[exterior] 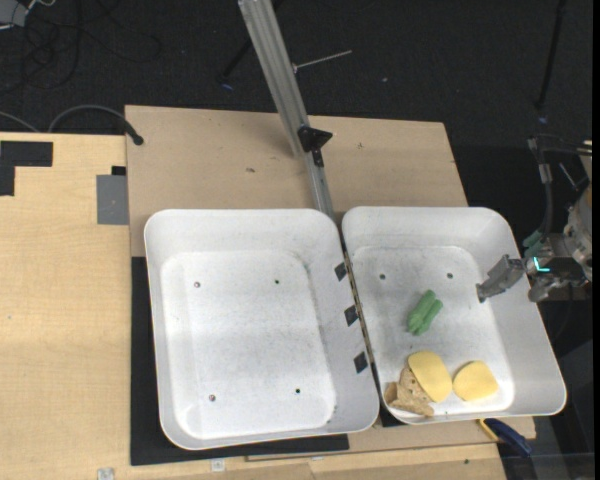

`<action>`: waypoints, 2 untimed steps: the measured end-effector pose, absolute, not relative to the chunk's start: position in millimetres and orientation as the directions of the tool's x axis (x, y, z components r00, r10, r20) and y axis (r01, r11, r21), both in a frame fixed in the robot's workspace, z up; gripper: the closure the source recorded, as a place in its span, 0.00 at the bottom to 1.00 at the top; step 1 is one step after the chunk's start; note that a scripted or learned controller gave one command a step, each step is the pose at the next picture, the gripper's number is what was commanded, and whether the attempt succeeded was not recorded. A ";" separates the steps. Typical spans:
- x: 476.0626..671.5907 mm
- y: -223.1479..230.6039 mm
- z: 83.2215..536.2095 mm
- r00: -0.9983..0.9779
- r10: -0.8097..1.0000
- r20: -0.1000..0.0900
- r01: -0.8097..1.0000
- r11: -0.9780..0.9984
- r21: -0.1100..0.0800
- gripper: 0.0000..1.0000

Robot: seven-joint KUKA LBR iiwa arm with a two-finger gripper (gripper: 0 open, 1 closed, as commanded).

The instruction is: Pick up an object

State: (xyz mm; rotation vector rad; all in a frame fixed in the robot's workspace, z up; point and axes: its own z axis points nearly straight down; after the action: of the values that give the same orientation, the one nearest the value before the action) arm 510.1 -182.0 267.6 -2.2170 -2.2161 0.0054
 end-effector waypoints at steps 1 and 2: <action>510.6 -182.6 269.7 0.002 1.000 0.001 1.000 -0.002 -0.003 0.00; 507.1 -185.9 206.2 0.001 1.000 0.003 1.000 -0.001 -0.009 0.00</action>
State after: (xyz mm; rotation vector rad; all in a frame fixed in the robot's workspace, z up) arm 507.1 -185.9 206.2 -2.2162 -2.2144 0.0069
